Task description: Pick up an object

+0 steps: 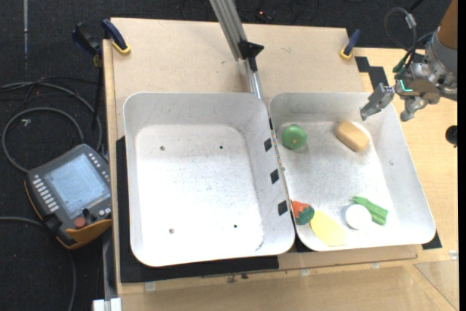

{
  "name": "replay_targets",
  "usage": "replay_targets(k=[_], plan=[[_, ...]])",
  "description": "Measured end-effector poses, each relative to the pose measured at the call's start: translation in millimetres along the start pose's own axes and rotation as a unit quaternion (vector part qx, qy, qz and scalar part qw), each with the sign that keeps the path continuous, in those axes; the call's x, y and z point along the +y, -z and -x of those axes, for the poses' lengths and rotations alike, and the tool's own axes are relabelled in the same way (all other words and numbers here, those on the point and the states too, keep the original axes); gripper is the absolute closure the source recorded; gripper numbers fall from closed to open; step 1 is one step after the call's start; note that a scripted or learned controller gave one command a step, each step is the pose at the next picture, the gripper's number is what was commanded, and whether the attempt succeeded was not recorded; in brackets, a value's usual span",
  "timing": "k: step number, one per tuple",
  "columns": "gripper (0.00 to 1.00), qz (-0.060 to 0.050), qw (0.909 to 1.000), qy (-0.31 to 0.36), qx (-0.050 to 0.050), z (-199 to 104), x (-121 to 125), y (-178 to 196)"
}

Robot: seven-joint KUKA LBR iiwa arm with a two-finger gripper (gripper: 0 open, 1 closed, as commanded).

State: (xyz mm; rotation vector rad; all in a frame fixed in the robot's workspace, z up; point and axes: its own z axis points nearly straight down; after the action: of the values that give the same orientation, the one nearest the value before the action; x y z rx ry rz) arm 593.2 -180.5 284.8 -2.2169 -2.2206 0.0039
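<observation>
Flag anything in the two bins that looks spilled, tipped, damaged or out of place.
Nothing stands out. The right bin holds a green ball, a tan piece, and near its front a yellow piece, a white disc and a green piece, all lying loose. The gripper hovers open above.

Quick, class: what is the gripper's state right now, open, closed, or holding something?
Gripper: open, fingers spread, holding nothing, above the right bin's far edge.
</observation>
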Motion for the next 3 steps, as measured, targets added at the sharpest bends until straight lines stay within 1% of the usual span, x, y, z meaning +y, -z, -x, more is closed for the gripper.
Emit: replay_targets(k=[1,2,3], plan=[[0.0,0.002,1.0,0.001,-0.001,-0.1,0.7,2.5],[0.0,0.0,1.0,-0.001,0.0,4.2,6.2,-43.7],[0.0,0.0,1.0,-0.001,0.0,4.4,16.3,-98.7]])
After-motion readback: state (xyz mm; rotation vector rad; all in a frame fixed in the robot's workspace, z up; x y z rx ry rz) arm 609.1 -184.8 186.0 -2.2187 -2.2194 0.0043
